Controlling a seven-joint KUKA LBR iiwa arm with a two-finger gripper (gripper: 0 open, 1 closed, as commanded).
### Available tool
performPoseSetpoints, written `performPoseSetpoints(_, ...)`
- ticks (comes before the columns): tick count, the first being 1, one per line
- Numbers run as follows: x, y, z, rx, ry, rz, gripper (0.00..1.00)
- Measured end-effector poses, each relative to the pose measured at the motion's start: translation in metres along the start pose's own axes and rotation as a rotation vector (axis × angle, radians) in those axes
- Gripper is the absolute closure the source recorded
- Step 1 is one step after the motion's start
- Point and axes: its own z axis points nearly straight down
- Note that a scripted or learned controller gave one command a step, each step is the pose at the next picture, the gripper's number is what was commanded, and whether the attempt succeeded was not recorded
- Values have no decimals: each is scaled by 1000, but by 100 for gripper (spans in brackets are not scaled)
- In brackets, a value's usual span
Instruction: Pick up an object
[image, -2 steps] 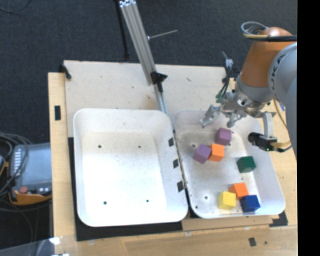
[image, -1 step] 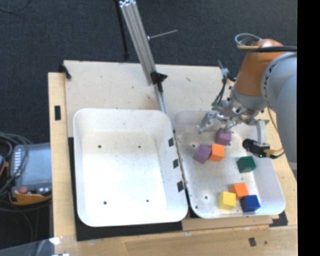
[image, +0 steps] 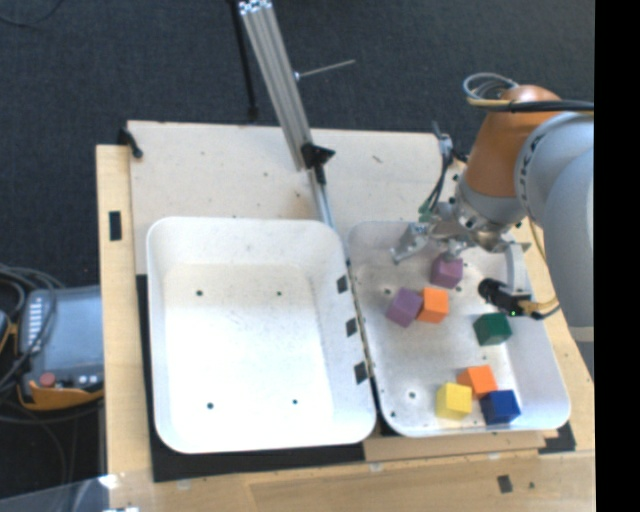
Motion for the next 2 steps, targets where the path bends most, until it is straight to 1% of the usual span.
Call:
performPoseSetpoints(1, -1, 1, -10, -6, -2, 1, 100)
performPoseSetpoints(2, -5, 7, -55, 20, 8, -3, 100)
